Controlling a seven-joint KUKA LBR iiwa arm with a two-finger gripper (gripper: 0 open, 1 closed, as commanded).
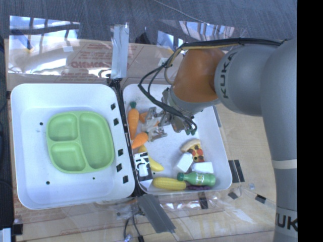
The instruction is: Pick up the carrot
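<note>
The carrot (132,121) lies in the right-hand bin (218,150), close against its left wall near the far left corner, its green top pointing toward the far edge. A second orange piece (140,140) sits just beside it, nearer the camera, also along that wall. The gripper (157,127) hangs low over the bin just to the right of the carrot, but its metal parts blur together at this angle, so how far it is open cannot be told, and nothing can be seen in its hold. The likeliest trouble is the wall: with the carrot pressed so near it, there may be too little room on that side and the carrot could be shoved or rolled rather than taken. The neighbouring orange piece could be caught instead. Other toys, a corn cob (169,184), a green bottle (198,178) and a pizza slice (192,146), lie toward the near edge, well apart. The left bin (25,175) carries a green divided plate (81,141).
</note>
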